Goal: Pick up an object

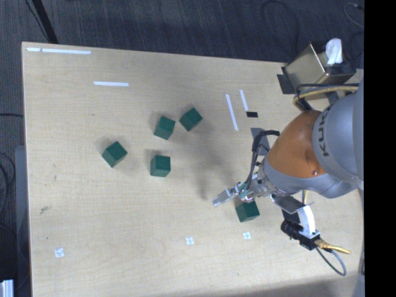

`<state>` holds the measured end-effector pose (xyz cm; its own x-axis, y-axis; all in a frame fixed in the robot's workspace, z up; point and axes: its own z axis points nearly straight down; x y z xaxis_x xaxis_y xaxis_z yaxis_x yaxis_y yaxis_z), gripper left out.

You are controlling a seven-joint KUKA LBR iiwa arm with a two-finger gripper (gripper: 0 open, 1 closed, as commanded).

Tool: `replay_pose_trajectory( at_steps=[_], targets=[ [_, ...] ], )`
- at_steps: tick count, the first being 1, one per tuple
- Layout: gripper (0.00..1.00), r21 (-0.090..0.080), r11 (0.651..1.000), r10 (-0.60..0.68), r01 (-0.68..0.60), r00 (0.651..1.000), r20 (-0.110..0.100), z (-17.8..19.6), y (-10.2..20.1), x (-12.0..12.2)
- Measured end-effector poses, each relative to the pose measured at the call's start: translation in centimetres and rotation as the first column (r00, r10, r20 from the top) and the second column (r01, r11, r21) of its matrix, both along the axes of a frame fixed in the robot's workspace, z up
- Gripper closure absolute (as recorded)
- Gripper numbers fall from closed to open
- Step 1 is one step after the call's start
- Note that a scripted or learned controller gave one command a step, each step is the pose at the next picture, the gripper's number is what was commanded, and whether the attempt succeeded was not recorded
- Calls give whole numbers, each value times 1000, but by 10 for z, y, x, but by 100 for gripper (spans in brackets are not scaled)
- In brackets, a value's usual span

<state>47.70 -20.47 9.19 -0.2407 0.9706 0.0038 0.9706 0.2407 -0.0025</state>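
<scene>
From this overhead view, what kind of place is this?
Likely a robotics lab test bench: a grey and orange robot arm over a bare tan wooden tabletop, identical small green cubes scattered as pick targets, cables on dark carpet.

The desk point(124, 240) looks like pale, matt wood or board, smooth, with faint scuffs and strips of white tape point(111, 84) stuck flat on it. The five green cubes point(160, 165) have a dull, even finish, like foam or painted wood; which one cannot be told. The arm point(340, 147) has a smooth grey shell and a glossy orange band point(294, 153) that catches the light. The hand point(238, 193) shows bare, shiny metal. The floor point(185, 11) is dark, rough carpet.
</scene>
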Motion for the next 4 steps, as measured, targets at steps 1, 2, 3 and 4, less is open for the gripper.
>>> replay_pose_trajectory(
  at_steps=[1,2,3,4],
  targets=[
    [100,1,1000,4,-4,1000,0,10,0,1],
    [0,0,1000,5,-5,1000,0,10,0,1],
    [100,1,1000,9,-9,1000,0,20,0,2],
    [0,1,1000,9,-9,1000,-1,20,0,2]
  ],
)
